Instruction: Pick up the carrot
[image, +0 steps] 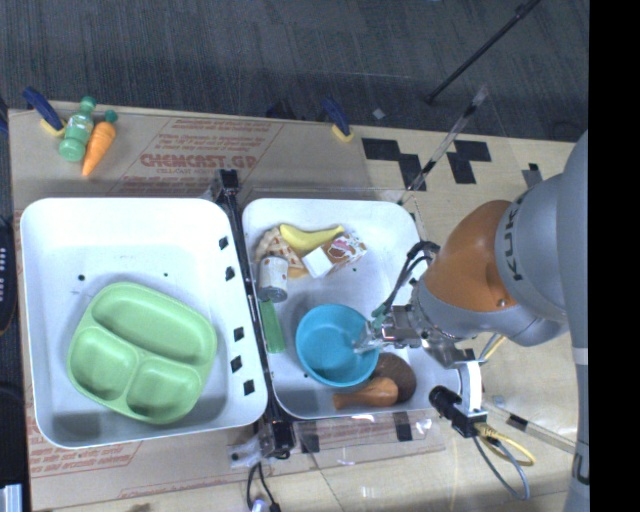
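On the bench beyond the left bin (40, 300) lie a small orange carrot-shaped toy (97, 148) and a green bottle (74, 135), well apart from the arm. A green divided plate (140, 355) sits in that bin. In the right bin (400, 225), a can (272, 280) and a banana (308, 238) sit at the far side, with a blue bowl (335, 345) nearer the front. The carrot (362, 396), judged to be the long orange piece, lies along the bin's near wall just below the bowl. Its long axis runs roughly left to right, and its right end touches a brown rounded thing (398, 372). The gripper (372, 340) hangs over the bowl's right rim, so the carrot lies just beside it, toward the near wall. Whether the gripper is open or closed cannot be told from here, and nothing shows as held. The coming move likely calls for a short shift toward the near wall, with the grip set across the carrot's length.
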